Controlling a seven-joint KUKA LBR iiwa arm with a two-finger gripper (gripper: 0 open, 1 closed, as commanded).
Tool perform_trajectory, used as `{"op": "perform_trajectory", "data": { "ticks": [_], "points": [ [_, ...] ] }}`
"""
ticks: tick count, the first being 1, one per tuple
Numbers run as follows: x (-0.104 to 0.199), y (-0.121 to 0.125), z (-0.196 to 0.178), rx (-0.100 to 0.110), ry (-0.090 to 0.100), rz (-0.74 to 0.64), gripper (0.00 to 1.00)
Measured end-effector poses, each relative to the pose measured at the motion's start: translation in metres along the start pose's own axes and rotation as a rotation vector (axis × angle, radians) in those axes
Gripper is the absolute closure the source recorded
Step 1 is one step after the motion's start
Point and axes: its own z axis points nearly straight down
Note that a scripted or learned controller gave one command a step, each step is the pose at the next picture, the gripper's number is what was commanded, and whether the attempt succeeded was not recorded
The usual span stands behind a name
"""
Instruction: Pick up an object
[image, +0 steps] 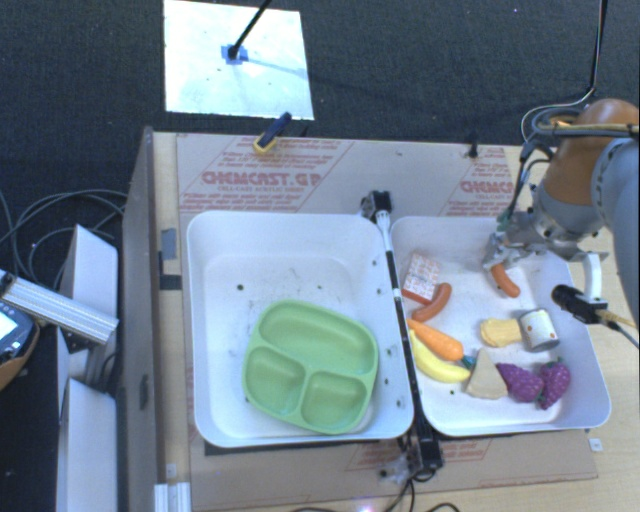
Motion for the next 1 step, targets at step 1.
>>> {"op": "perform_trajectory", "data": {
  "ticks": [1],
  "points": [
    [0.0928, -0.0275, -0.0524, 0.0, 0.004, 0.001, 1.0]
  ]
}}
